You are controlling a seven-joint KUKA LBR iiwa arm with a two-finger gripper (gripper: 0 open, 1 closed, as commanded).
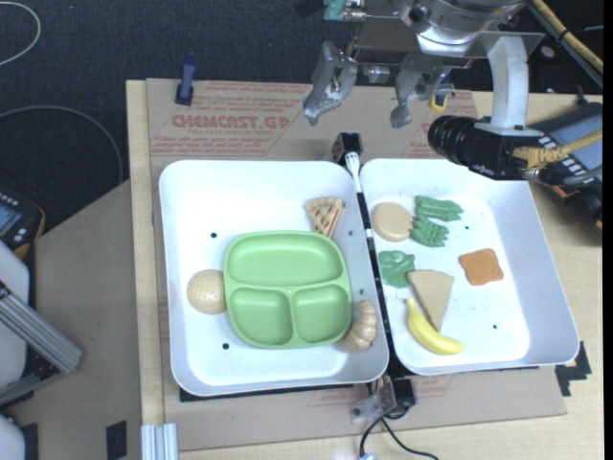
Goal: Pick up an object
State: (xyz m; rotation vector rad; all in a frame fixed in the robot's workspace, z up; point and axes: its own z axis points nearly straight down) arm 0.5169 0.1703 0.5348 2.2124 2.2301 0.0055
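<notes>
No object is chosen yet, so the first good decision is which one to take. In the right bin (pixel 536 257) the banana (pixel 431 332) lies near the front edge, touching the beige wedge (pixel 433 293). The orange piece (pixel 480 266) lies alone near the middle, well apart from its neighbours, so I judge it the easiest target. The round cookie (pixel 391 220) sits close to the wall between the bins, which leaves little room for a finger. The left bin (pixel 182 257) carries a green divided plate (pixel 287 287), a waffle piece (pixel 326 215) and two round pale pieces.

The claw (pixel 362 105) hangs above the back edge of the counter (pixel 239 113), behind both bins, with its fingers wide apart and nothing between them. It should come straight down over the chosen piece, with the fingers on either side of its narrow width.
</notes>
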